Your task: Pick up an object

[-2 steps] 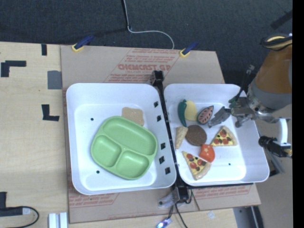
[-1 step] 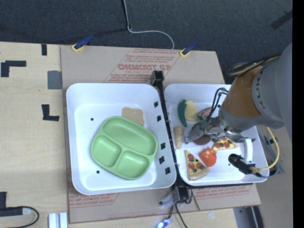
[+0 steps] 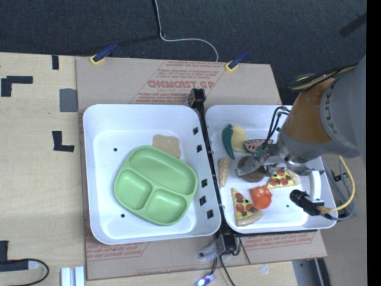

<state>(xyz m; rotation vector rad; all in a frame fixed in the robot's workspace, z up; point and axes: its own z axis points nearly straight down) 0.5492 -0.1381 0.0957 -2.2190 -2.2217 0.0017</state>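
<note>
The gripper (image 3: 260, 157) covers part of a brown item (image 3: 251, 173); its identity is unclear.

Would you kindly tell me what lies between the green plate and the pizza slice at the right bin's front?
In the camera view, the bins' adjoining white walls lie between the green plate and pizza slice.

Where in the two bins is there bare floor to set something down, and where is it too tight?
Left bin: bare floor along its far edge, down its left side and in the near-left corner beside the green divided plate; a tan slice sits at the plate's far rim. Right bin: crowded with toy food, pizza slices and a tomato, under the gripper.
</note>
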